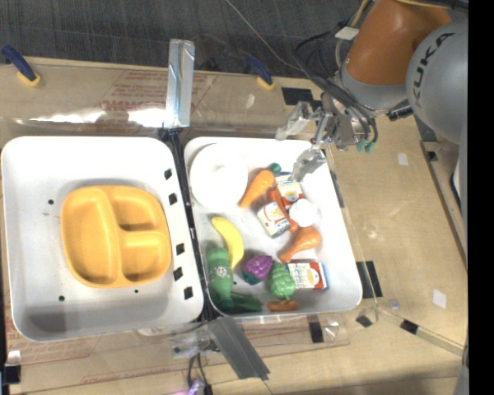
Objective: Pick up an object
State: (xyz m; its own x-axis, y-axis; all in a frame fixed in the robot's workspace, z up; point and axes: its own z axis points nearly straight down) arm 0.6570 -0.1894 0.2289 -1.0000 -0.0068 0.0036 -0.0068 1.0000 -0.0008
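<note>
Bench (395, 212): brown board top, two shallow white bins side by side

Left bin (25, 220): holds one yellow divided tray (115, 235), lying flat near the middle

Right bin (346, 245): holds a heap of toy food. Items:
- white plate (218, 179), far left corner of the bin
- carrot (257, 186), tilted, just beside the plate
- small carton (273, 217) with red and white label, touching the carrot's lower side
- white egg (305, 213), just beside that carton
- second orange carrot piece (303, 242), below the egg
- banana (229, 239), yellow, left of centre
- purple grapes (258, 266), near the banana's lower end
- green vegetable (281, 281), beside the grapes
- second carton (310, 276), red and white, near the bin's near right corner
- dark green items along the near left wall, too blurred to name

Arm (432, 52): grey with orange band, reaching in from the right

Gripper (311, 156): above the far right part of the right bin, just above the carrot and carton; whether the fingers are apart or together cannot be told, and no item is seen between them
</note>
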